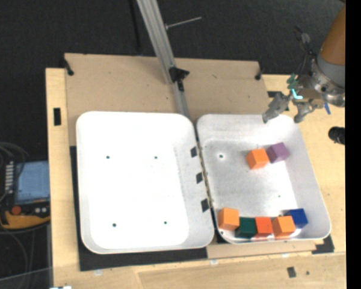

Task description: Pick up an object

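The right bin [289, 191] holds several small blocks. An orange block [257, 158] and a purple block [278, 152] sit side by side near its far end. Along its near wall lie an orange block [229, 217], a dark green block [247, 226], two more orange blocks [264, 225] [283, 225] and a blue block [297, 217]. My gripper [287, 109] hangs open above the bin's far right corner, beyond the purple block, with nothing between its fingers.
The left bin [96, 179] lies beside the right one. A slanted metal rail [159, 41] runs from the top down to the gap between the bins. A blue device and cables [27, 188] sit off the bench at the left.
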Robot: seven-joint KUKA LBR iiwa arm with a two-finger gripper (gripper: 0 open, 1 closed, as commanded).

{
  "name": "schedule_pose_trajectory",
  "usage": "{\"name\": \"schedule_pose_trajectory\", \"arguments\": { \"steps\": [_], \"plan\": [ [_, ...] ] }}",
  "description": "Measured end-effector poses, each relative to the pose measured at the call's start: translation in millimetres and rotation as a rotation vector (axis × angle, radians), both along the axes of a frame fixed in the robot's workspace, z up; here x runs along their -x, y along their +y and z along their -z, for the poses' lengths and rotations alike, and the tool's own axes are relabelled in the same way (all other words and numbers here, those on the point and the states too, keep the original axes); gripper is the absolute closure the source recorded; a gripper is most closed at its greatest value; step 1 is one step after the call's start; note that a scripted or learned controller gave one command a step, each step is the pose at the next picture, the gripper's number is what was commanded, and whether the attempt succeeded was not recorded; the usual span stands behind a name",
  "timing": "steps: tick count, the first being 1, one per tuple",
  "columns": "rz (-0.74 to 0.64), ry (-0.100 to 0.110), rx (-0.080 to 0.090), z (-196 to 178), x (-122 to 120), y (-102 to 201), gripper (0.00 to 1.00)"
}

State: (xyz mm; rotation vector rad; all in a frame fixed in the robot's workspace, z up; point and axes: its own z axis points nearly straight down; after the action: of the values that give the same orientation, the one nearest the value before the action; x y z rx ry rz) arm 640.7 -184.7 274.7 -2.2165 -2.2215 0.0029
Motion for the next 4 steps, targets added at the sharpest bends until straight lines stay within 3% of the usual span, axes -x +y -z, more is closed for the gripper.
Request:
{"name": "schedule_pose_trajectory", "arguments": {
  "steps": [1,4],
  "plan": [
    [-0.002,-0.004,0.004,-3.2,-0.5,-0.9,0.0],
    [-0.006,-0.001,0.003,140.5,-16.9,12.6,0.0]
  ]
}}
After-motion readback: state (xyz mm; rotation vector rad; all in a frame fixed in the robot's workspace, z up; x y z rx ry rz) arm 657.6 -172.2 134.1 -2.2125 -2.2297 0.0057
